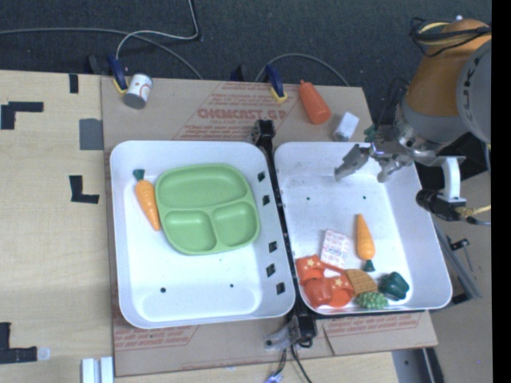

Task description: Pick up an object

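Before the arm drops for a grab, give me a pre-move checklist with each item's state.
1. Gripper holds nothing: ok, fingers spread with nothing between them.
2. Gripper is over the right bin: ok, near its upper edge.
3. Target directly under the gripper: not ok, bare bin floor there.
4. Nearest pickable item located: ok, the small carrot lies lower in the bin, apart from the pile.
5. Height above the bin floor: cannot tell.

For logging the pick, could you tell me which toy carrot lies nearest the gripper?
The carrot in the right bin, below the gripper; the other carrot lies beside the green plate.
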`<action>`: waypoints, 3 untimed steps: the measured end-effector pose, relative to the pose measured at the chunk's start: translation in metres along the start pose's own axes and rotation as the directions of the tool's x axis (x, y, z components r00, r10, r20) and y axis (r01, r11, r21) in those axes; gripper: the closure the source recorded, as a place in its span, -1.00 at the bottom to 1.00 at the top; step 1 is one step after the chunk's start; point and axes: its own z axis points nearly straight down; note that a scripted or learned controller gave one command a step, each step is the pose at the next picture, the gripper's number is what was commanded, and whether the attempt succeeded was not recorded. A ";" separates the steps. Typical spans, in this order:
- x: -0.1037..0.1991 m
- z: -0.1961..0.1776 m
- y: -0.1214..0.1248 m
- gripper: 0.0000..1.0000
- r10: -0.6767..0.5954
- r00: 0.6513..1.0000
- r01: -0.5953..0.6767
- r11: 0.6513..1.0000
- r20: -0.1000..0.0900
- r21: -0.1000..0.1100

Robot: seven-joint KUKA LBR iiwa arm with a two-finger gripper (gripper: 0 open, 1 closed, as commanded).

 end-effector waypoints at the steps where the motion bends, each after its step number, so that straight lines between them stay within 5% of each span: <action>1: -0.037 0.049 -0.022 -1.00 0.001 1.000 -0.001 1.000 0.001 0.001; 2: -0.037 0.122 -0.046 -1.00 0.000 1.000 0.000 1.000 0.001 -0.004; 3: -0.037 0.112 -0.045 1.00 0.001 1.000 -0.001 1.000 0.003 -0.007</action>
